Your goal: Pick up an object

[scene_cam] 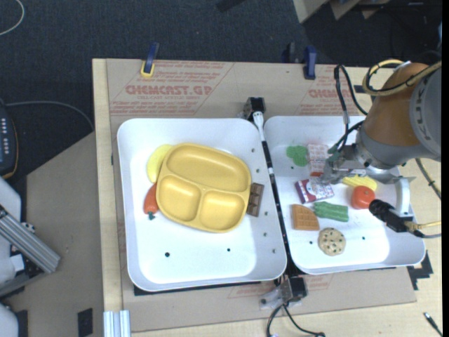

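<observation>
The right bin (400, 255) holds several small objects: a green lump (298, 154), a red and white packet (309, 189), an orange cracker (305, 217), a green pickle-like piece (330, 211), a round cookie (331, 241) and an orange-red ball (362, 197) beside a yellow piece (363, 182). My gripper (328, 175) hangs low over the middle of this bin. It is just above the red and white packet and next to a pale pink packet (317, 152). Nothing is seen lifted.
The left bin (133, 188) carries a yellow compartment tray (202, 187), a yellow item (157, 161) behind it, a red-orange piece (151, 201) at its left and a brown bar (255, 199) at its right. The arm's grey and orange body (400, 121) covers the right bin's far right corner.
</observation>
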Controlling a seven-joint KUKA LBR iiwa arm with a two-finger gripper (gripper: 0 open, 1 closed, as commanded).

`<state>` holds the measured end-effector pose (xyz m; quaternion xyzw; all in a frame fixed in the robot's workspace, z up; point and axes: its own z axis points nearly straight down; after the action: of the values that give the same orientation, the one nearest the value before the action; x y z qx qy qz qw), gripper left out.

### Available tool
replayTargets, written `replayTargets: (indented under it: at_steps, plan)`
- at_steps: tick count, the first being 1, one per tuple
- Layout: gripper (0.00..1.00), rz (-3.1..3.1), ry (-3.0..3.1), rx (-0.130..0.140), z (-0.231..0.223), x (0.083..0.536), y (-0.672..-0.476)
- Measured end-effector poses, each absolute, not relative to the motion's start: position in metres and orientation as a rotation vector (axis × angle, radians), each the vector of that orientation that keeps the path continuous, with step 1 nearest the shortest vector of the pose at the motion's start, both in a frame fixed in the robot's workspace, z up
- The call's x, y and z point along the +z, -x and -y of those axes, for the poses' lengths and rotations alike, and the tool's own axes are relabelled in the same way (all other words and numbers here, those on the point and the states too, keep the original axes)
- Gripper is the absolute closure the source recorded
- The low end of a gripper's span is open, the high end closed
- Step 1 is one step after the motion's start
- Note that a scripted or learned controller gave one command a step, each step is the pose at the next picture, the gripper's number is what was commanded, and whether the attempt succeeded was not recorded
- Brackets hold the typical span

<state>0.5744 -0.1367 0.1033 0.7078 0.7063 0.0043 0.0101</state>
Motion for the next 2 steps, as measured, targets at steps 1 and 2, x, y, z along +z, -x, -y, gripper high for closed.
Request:
replayTargets:
  at_steps: [1, 2]
  plan:
    - [1.00, -2.216, -2.218, 0.005, 0.143, 0.164, -0.571]
    - [1.00, -2.217, -2.216, 0.004, 0.149, 0.209, -0.575]
